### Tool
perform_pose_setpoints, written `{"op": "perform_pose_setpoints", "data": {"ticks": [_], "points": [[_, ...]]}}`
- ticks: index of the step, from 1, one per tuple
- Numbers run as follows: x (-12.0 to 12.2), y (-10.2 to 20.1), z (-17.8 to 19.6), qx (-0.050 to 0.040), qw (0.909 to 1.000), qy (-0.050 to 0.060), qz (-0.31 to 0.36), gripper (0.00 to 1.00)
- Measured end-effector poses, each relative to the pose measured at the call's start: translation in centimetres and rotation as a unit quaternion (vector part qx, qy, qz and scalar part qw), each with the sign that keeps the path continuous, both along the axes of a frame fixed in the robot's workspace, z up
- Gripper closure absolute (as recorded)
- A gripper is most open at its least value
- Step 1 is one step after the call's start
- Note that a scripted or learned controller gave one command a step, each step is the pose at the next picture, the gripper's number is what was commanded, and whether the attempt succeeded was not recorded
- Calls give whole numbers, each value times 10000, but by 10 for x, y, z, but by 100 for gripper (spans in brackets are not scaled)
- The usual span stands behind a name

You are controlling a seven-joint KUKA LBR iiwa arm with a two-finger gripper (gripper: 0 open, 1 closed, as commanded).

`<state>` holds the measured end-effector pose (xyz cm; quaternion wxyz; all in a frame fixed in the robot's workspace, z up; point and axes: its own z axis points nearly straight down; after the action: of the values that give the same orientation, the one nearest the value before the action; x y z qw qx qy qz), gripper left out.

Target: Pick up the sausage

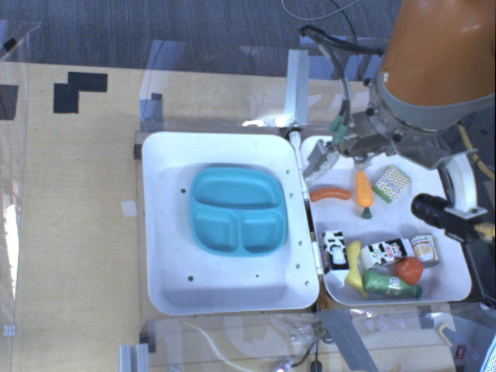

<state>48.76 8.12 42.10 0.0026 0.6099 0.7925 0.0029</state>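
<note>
Sausage (331,194): I am seeing it lying flat in the right bin (457,289), at about 10 o'clock of that bin's floor, long axis running 9 to 3 o'clock, its left end close to the wall shared with the left bin.
Tool (319,161): I am reading it hanging just above the sausage, at roughly 11 o'clock of it, near the bin's upper left corner; nothing is sitting between its fingers, and I cannot tell whether they are spread or pressed together.
Arm (442,45): it is reaching in from 2 o'clock, orange band large in the upper right.
Carrot (363,192): it is lying just at 3 o'clock of the sausage, standing 12 to 6 o'clock, green tip down.
Checked packet (391,184): I am noting it at 3 o'clock of the carrot, near but apart.
Lower row: a black-and-white carton (333,251), a banana (353,266), a milk carton (385,253), a green bottle (391,285), a tomato (409,270) and a small can (424,249) are crowding the 6 o'clock side, well apart from the sausage.
Left bin (167,208): it is holding a blue divided plate (236,210) near centre.
Worktop (70,231): pale wood is showing at 9 o'clock of both bins.
</note>
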Motion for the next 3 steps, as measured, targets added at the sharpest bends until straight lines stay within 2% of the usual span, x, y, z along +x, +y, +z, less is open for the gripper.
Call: {"op": "perform_pose_setpoints", "data": {"ticks": [1,2,3], "points": [[6,-56,15,6,9817,7,-1904,0],[2,0,15,1,9987,10,-509,0],[11,-47,15,8,9832,5,-1825,0]]}}
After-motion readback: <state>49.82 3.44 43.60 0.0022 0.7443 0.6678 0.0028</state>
